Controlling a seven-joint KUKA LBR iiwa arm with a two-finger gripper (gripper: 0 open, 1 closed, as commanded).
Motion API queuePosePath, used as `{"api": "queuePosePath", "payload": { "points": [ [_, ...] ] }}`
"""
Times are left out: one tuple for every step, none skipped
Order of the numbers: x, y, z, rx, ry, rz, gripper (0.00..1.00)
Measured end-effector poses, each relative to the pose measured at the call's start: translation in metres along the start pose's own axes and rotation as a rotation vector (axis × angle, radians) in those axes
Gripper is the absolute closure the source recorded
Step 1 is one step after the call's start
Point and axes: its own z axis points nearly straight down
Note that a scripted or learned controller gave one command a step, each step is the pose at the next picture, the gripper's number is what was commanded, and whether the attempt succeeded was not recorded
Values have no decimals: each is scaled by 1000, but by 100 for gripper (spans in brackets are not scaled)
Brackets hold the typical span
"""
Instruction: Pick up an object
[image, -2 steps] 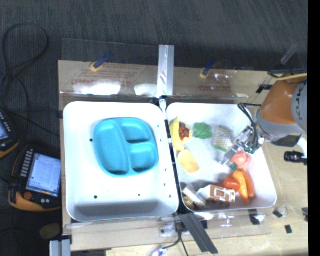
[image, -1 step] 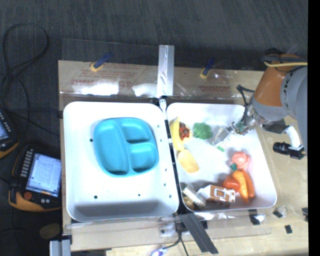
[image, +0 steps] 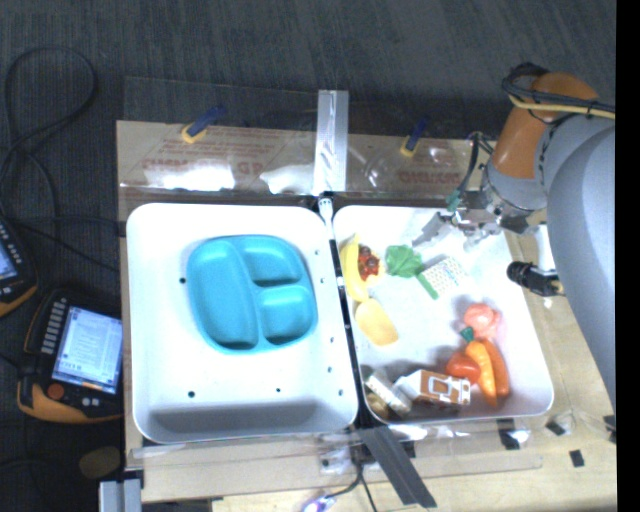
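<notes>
The right bin (image: 535, 395) holds several toys. A yellow banana (image: 349, 270) lies along its left wall beside a dark red berry piece (image: 369, 262). Close by are a green leafy toy (image: 404, 261), a white mesh piece (image: 441, 270) and a pale yellow fruit (image: 377, 322). A pink fruit (image: 481, 318), orange vegetables (image: 482, 366) and a brown and white carton (image: 441, 388) sit toward the front right. My gripper (image: 447, 224) hangs low over the bin's back right corner, just above and right of the green toy. Nothing is visibly held.
The left bin (image: 150, 400) contains a blue divided plate (image: 255, 290). A crinkled clear sheet (image: 250, 160) with clips lies behind both bins. A teach pendant (image: 75, 350) and cables rest on the floor to the left. The arm's grey body (image: 595, 240) crowds the right side.
</notes>
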Motion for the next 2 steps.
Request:
{"api": "queuePosePath", "payload": {
  "points": [
    [-10,-38,23,-2,8,268,0],
    [-13,-40,16,4,1,270,100]
  ]
}}
